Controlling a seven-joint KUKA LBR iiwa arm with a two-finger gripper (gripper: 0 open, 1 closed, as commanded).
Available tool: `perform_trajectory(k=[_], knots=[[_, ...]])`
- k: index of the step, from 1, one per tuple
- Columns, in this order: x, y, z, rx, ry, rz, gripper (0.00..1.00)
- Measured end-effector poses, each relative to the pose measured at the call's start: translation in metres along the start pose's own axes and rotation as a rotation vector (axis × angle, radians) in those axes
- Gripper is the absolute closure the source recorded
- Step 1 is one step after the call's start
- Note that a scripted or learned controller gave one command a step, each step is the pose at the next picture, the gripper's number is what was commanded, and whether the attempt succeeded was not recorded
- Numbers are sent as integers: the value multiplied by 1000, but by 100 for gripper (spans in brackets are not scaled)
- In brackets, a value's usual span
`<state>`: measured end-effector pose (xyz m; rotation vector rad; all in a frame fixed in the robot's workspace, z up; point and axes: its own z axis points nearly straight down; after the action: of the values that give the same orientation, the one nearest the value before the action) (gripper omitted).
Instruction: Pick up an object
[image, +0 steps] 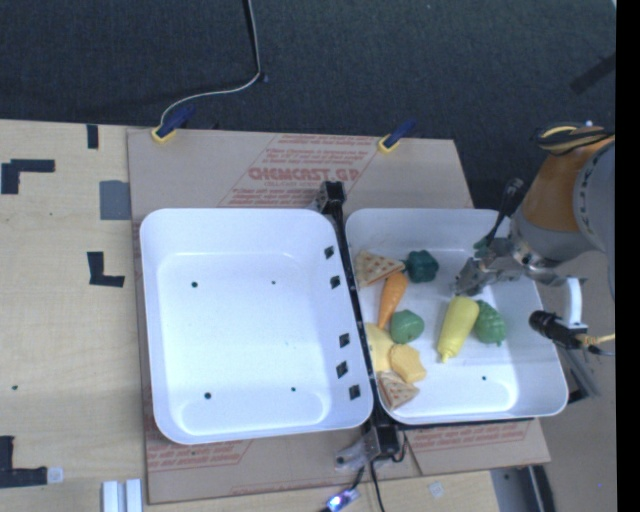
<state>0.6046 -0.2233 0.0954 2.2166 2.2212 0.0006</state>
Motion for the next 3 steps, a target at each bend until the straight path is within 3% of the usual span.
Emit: perform_trajectory(k=[1,2,3], knots=[[21,67,-8,-2,2,-4,100],[89,63,-197,-13,1,-6,100],[227,64,-137,8,8,-12,100]])
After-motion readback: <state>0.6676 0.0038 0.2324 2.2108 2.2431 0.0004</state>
